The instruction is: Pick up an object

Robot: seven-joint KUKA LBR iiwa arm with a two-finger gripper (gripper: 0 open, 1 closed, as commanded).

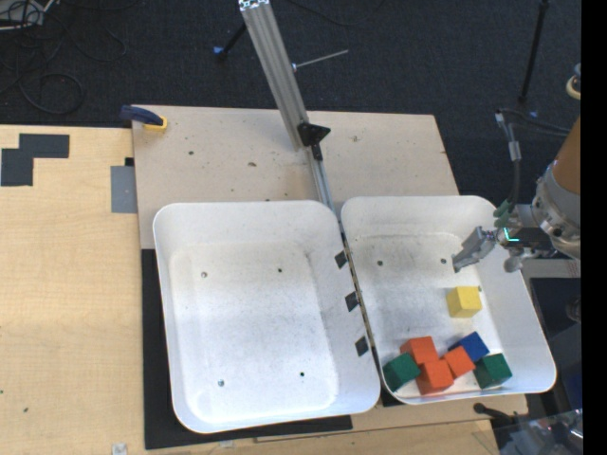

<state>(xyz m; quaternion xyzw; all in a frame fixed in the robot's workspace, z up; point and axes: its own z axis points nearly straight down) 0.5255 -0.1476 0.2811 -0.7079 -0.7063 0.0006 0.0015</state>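
My gripper (489, 257) reaches in from the right and hovers over the upper right part of the right bin (408, 226). It is open, with nothing between its grey fingers (469, 251). Just below it a yellow cube (465, 300) lies alone on the bin floor. A cluster sits at the bin's near edge: orange blocks (436, 366), a blue block (475, 345), a green block (402, 370) on the left and another green block (492, 370) on the right.
The left bin (247, 311) adjoins the right one, with black clips (349, 300) along the shared rim. A slanted aluminium post (281, 69) rises behind the bins. A blue and yellow tool (144, 117) lies at the bench's far left corner.
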